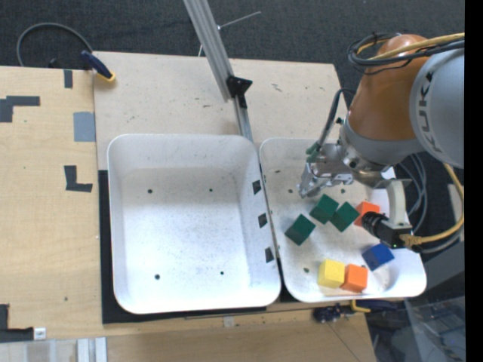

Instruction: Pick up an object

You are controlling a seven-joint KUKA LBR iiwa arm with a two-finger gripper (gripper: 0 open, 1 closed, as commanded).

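We look down on two white bins side by side: the left bin (181,225) and the right bin (290,164), where the blocks lie. The arm (400,104) reaches in from the right, and its gripper (317,183) hangs over the right bin, just above three green blocks (326,208) that sit close together (one of them a little apart, toward the left). An orange block (367,210) lies just beside them on the right. Nearer the front rim we see a blue block (377,256), a yellow block (330,273) and another orange cube (355,277) touching it.
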